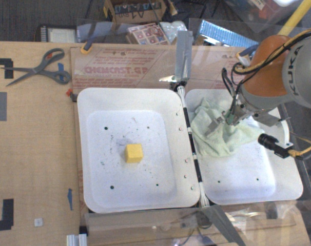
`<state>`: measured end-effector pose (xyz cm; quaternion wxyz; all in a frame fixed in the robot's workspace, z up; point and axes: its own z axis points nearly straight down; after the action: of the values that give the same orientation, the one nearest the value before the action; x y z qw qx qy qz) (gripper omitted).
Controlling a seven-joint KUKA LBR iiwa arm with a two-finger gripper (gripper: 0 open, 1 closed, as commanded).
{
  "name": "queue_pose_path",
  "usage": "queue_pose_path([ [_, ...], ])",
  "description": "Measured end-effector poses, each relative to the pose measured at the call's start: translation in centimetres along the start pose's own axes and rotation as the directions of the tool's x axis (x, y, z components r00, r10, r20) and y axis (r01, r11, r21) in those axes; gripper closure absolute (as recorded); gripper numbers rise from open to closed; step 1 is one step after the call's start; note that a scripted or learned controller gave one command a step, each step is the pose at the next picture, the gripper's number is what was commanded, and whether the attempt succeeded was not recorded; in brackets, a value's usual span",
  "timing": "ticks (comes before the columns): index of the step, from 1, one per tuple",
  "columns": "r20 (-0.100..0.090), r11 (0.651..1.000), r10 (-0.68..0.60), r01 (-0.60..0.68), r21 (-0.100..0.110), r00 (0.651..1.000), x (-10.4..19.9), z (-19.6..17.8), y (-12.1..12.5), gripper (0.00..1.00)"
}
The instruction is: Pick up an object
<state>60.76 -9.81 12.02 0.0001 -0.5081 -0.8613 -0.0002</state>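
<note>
A small yellow block (134, 153) lies near the middle of the left bin (94, 111). A crumpled pale green cloth (212, 137) sits in the upper left part of the right bin (258, 183). My gripper (222, 123) is down on top of the cloth, reaching in from the right below the orange band. Its two fingers stand apart, one grey finger (213, 126) pointing down-left onto the fabric. The gripper is open and nothing is lifted between the fingers. The wrist hides part of the cloth.
Scissors (42, 69) lie on the bench at the back left. A cardboard sheet (124, 70) lies behind the bins. A grey divider post (183, 55) stands between the bins at the back. A black cable plug (272, 144) hangs over the right bin.
</note>
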Motion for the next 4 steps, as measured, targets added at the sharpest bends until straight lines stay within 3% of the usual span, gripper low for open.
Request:
queue_pose_path([
  [1,0.009,0.992,-0.124,0.124,-0.013,0.992,1.6,2.9,-3.9,0.0],
  [2,0.012,0.992,-0.122,0.122,-0.016,0.992,1.6,1.8,-3.8,1.0],
  [3,0.002,0.999,-0.041,0.041,-0.001,0.999,2.2,-6.5,4.4,1.0],
  [4,0.002,0.995,0.103,-0.103,-0.001,0.995,-3.0,2.0,3.1,1.0],
])
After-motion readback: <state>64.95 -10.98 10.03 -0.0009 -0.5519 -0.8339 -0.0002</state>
